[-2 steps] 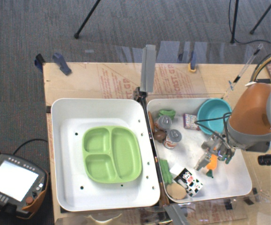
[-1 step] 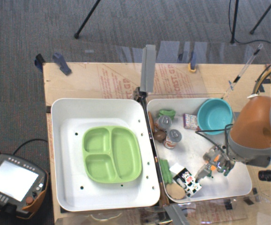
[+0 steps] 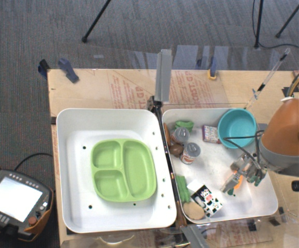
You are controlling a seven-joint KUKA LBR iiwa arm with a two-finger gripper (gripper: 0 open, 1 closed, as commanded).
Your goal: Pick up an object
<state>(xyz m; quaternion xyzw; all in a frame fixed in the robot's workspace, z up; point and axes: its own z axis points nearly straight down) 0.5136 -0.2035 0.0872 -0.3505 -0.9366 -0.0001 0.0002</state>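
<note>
A small orange and green piece (image 3: 233, 186), carrot-like as far as I can make out, is lying on the floor of the right bin (image 3: 257, 206), toward its right side, and it looks like the object being gone for. It is sitting right at the tips of the gripper (image 3: 240, 175), which is hanging low over that spot with the grey arm (image 3: 286, 138) reaching in from the right. Whether the jaws are open or closed on it I cannot tell; the fingertips are too small and cluttered to read, so I am not calling it held.

I am guessing the piece is light, stiff plastic, smooth enough to slip, and narrow. Taking it across the middle of its length seems the safest hold, since pinching near a tapered end could squirt it out.

Other things are lying nearby in the same bin: a teal bowl (image 3: 237, 127) at the back, a small purple packet (image 3: 210, 133) beside it, 2 little cans (image 3: 190, 152) toward the left wall, a green item (image 3: 184, 123) behind them, and a black and white carton (image 3: 206, 200) near the front. All are sitting apart from the target.

The left bin (image 3: 72, 138) is holding a green divided plate (image 3: 123, 169) with 3 compartments.
</note>
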